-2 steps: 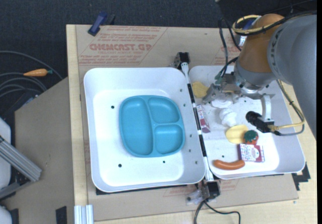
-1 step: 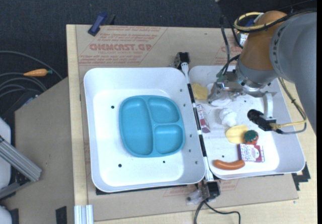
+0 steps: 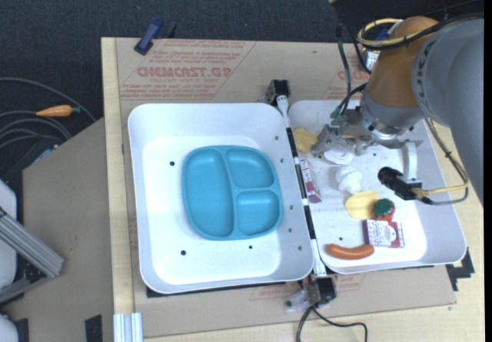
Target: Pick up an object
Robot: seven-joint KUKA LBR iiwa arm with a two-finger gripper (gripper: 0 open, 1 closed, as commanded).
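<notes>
Gripper (image 3: 340, 142) lowered into the right bin (image 3: 450, 233) at its 11 o'clock corner, over pale items (image 3: 339, 155) (identity unclear); finger state cannot be told. Approach step. Sausage (image 3: 350, 250) lies at 6 o'clock. Next: close on one item, lift.

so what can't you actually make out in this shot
- Gripper, camera view: the arm's wrist covers it, so finger state and any grasp are unreadable.
- White items in the right bin: too small and pale against the bin to identify.
- Yellow piece by the divider: partly hidden under the gripper.
- Red packet: print too small to read.
- Blue tray in the left bin: fully clear.
</notes>
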